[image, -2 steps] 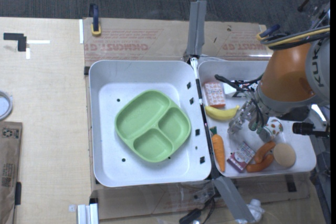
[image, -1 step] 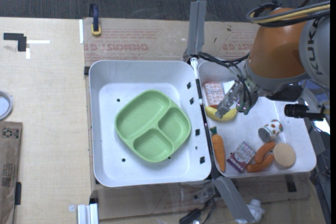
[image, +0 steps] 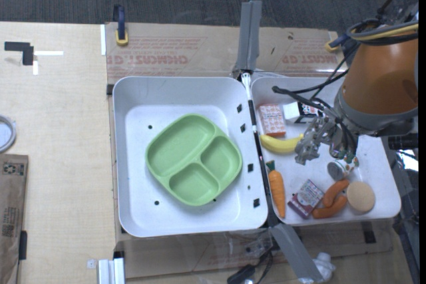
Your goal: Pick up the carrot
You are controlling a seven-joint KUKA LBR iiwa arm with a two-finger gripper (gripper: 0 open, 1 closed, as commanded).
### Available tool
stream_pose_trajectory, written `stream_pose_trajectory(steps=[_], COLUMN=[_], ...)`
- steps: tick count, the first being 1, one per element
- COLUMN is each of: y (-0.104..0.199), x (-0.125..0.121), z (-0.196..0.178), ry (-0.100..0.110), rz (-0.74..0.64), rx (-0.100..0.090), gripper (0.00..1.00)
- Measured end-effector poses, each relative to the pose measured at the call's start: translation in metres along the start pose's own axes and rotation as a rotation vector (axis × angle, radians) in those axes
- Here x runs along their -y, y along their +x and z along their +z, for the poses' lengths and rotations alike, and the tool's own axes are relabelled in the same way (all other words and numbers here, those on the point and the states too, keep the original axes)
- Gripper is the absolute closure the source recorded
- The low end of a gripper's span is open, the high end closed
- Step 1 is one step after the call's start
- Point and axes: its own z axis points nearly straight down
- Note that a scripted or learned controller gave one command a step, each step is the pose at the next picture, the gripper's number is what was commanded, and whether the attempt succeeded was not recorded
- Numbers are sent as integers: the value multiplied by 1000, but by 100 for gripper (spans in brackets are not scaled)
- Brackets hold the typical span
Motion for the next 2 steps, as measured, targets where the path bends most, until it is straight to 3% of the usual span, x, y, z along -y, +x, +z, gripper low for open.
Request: stream_pose_trajectory(steps=[1, 2], y=[7, -5], x=[-42, -89], z=[-167, -225], ry=[1, 3], rz=[444, 993], rx=[2, 1], gripper=[100, 100])
